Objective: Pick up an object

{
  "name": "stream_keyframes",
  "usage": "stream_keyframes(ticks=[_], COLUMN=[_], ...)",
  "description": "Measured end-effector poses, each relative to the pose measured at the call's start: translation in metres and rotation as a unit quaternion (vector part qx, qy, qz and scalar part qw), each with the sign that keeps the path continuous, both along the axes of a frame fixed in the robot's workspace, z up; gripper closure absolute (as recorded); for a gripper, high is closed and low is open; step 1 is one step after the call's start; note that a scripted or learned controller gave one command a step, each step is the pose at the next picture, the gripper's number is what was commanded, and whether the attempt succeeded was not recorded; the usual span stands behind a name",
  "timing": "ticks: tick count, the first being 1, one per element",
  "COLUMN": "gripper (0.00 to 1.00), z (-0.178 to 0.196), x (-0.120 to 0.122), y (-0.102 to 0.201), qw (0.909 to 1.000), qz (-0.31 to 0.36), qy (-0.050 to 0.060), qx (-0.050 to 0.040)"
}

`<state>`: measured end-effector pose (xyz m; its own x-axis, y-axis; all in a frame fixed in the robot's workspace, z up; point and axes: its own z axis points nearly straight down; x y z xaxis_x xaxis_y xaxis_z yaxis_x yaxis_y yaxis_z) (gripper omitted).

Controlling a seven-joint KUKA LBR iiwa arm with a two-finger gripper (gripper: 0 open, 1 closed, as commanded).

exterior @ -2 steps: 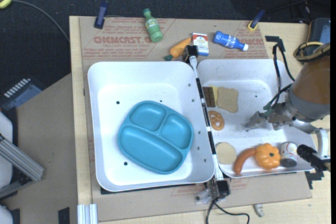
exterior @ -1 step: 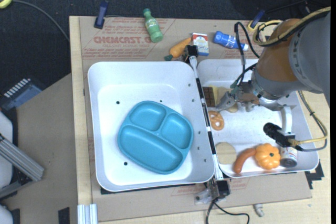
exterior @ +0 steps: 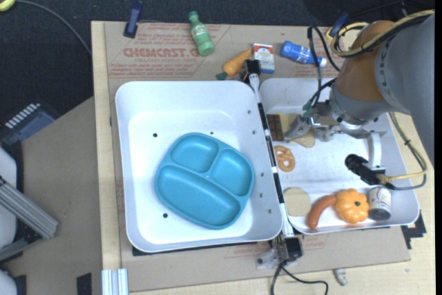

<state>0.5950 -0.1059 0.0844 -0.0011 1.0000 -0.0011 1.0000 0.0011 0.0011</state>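
My gripper (exterior: 301,128) hangs low over the far left part of the right bin (exterior: 407,207), reaching in from the right. A small tan piece (exterior: 306,141) lies just under and in front of it; whether they touch is unclear. Further forward in this bin are a pretzel (exterior: 284,158), a round tan cookie (exterior: 297,202), an orange sausage (exterior: 319,209), a small orange pumpkin (exterior: 352,206) and a can (exterior: 379,202). A blue divided plate (exterior: 204,179) lies in the left bin (exterior: 138,107).
Beyond the bins on the cardboard lie a green bottle (exterior: 202,34), a dark blue item (exterior: 132,19), an orange carrot (exterior: 238,63), a small carton (exterior: 263,57) and a blue bottle (exterior: 298,52). The bins' shared rim (exterior: 266,141) runs just left of the gripper.
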Motion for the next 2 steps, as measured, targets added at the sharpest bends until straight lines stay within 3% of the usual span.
stream_keyframes(ticks=[1, 2], gripper=[1.0, 1.0], z=[0.0104, 0.0203], x=[0.0006, 0.001], y=[0.0004, 0.0005], qw=[1.0, 1.0], qz=[0.001, 0.001], qy=[-0.001, -0.002], qx=[-0.0005, -0.001])
